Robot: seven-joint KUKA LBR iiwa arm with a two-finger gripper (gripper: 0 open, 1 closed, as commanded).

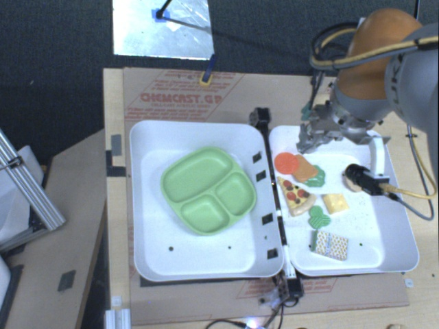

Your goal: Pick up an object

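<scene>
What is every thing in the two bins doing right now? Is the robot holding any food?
Green tray: flat in the left bin, compartments bare.
Orange disc: lying in the right bin, near the end effector.
Pizza slice: lying flat.
Yellow cheese piece: lying flat.
Green leafy piece: lying flat.
Patterned packet: lying flat.
End effector: above the right bin's far corner, nothing seen in it.

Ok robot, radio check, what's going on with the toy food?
End effector above right bin's far end. Toy food lying loose below, nothing held. Green tray alone in left bin.
</scene>
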